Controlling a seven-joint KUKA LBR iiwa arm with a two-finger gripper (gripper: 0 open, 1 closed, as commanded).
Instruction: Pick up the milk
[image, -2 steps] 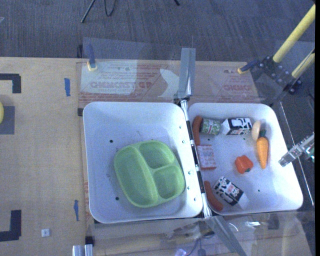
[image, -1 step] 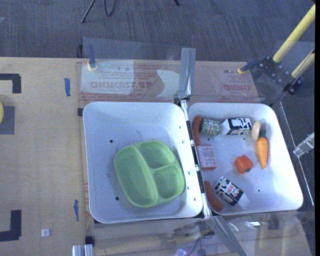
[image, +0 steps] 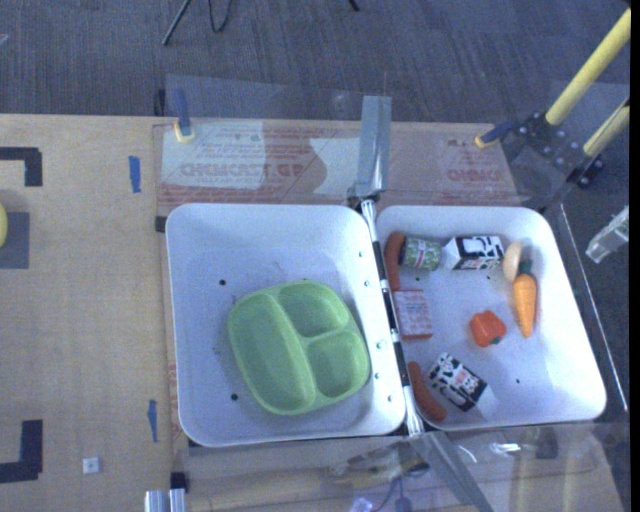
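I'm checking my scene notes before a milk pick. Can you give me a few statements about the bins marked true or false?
1. The green tray lies in the left bin. True.
2. The carrot lies in the left bin. False: it is in the right bin.
3. Two cow-patterned milk cartons lie in the right bin. True.
4. The green tray holds the can. False: the can lies in the right bin, beside the far carton.
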